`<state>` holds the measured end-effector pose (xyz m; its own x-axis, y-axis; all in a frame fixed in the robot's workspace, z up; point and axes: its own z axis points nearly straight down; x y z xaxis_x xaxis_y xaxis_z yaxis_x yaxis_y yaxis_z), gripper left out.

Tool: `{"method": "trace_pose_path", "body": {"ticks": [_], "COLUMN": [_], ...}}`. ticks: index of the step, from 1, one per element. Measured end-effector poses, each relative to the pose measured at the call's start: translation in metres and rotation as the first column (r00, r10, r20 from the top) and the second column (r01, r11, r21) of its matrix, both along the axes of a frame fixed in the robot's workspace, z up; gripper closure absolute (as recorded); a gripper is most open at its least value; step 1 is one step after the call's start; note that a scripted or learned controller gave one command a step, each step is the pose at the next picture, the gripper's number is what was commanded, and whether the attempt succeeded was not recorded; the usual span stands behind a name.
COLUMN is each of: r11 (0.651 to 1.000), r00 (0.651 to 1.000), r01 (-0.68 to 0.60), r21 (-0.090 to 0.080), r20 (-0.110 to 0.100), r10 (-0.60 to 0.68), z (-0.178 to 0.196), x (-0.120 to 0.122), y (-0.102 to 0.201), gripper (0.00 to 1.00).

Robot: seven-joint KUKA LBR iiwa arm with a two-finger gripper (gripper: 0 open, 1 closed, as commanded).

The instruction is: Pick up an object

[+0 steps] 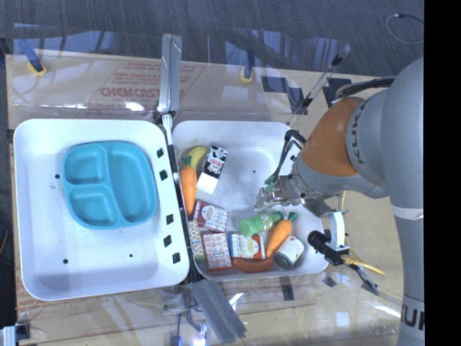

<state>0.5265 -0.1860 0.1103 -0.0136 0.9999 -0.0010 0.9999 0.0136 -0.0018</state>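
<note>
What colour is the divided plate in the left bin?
Light blue: the divided plate in the left bin, clear in the camera view.

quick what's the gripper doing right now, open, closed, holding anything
Gripper: low in the right bin, just above the green bottle; whether it is open, shut or holding anything cannot be told.

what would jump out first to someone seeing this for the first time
The bright blue divided tray lies alone in the left bin. The right bin holds a jumble of toy food: a long carrot by the left wall, small cartons and a sausage along the near edge. The grey arm's orange band looms over it, its tool low above the pile.
</note>
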Motion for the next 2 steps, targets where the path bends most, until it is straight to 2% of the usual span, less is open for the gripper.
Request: {"method": "trace_pose_path", "body": {"ticks": [1,2], "r11": [1.000,0.987], "r00": [1.000,0.987], "r01": [0.001,-0.162], "r21": [0.000,0.002], "r20": [0.000,-0.001], "r10": [-0.001,0.162], "z": [0.000,-0.021], "x": [0.000,-0.050], "y": [0.000,0.001], "gripper": [0.00,0.00]}}
